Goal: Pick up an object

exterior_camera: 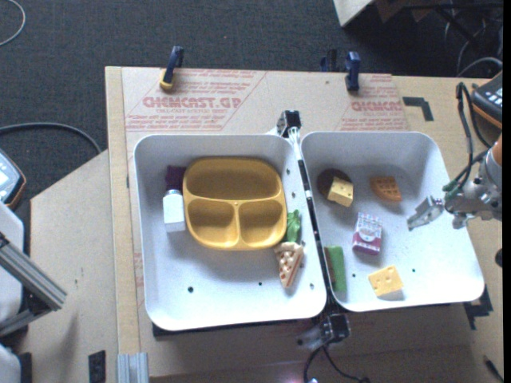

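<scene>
My gripper (441, 214) hangs over the right side of the right bin (447, 154), open, with nothing between its fingers. Left of it in that bin lie a pink carton (367, 234), a yellow cheese wedge (386, 282), an orange waffle piece (386, 188), a cheese cube (341, 191) resting on a dark brown round piece (326, 180), and a green bar (336, 266) along the left wall. The pink carton is the nearest of these to the gripper, a short way to its lower left.
The left bin (152, 214) holds a yellow divided plate (234, 202), a white bottle (173, 211), a purple piece (175, 174), a green piece (293, 227) and a pizza slice (290, 262). Clamps (171, 68) sit at the bench's far edge.
</scene>
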### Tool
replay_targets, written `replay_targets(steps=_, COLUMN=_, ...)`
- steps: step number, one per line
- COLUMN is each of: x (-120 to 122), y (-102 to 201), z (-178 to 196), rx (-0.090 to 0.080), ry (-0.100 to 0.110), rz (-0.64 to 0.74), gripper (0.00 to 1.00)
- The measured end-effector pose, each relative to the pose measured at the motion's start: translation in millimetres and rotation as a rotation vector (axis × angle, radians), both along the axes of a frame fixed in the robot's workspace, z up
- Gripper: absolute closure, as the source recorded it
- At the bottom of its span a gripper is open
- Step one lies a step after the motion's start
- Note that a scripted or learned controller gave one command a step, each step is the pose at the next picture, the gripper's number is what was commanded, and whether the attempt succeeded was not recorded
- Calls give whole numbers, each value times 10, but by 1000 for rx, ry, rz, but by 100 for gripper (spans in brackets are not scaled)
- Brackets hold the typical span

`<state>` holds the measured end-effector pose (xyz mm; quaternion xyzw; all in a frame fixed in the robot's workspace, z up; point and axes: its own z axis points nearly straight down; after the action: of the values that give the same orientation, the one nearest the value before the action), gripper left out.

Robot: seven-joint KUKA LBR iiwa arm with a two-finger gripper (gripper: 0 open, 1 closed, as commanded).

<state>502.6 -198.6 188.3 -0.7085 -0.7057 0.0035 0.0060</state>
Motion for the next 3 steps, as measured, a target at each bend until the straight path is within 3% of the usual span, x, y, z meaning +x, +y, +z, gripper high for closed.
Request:
replay_targets(steps=1, x=34, y=3, z=66, rx=-4, ry=-13, rz=4, gripper=0)
replay_targets(steps=3, x=-81, y=-15, z=-986, rx=0, ry=-7, rz=4, gripper=0)
